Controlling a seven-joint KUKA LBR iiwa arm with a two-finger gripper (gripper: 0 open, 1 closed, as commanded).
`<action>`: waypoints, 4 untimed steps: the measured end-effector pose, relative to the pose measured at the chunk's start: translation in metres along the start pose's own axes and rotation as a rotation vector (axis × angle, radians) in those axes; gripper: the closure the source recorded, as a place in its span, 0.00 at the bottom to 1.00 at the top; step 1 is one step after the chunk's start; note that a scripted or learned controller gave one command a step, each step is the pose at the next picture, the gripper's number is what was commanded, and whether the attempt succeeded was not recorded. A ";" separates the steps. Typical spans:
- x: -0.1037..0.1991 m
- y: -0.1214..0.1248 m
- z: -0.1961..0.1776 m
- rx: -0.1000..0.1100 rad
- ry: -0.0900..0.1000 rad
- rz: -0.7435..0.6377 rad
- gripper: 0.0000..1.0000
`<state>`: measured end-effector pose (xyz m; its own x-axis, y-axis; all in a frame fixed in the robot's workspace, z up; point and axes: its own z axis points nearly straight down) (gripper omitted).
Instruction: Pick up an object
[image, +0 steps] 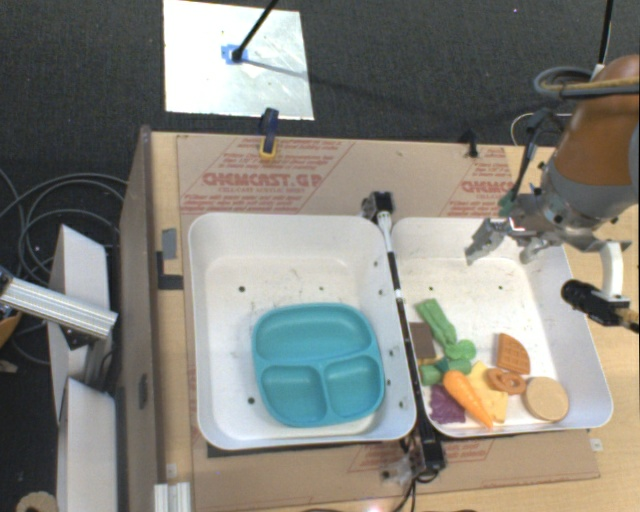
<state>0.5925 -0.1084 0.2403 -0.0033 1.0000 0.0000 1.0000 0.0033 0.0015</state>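
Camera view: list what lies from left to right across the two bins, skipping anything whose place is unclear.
Blue divided plate → green toy vegetable → orange carrot → waffle-patterned biscuit → round tan cookie.

tray (318, 365) teal | bins (230, 300) white | carrot (466, 396) orange | arm (600, 130) orange-banded grey | bench (330, 170) tan, red lettering

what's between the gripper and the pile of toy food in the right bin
Bare white bin floor separates the gripper from the toy food, as the camera view shows.
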 end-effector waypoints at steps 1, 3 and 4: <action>0.067 -0.095 0.060 0.014 0.005 -0.005 0.00; 0.024 -0.083 0.131 0.009 0.002 0.004 0.00; -0.042 -0.037 0.144 -0.008 -0.001 0.005 0.00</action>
<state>0.5563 -0.1502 0.0967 0.0014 1.0000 -0.0007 1.0000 -0.0014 0.0096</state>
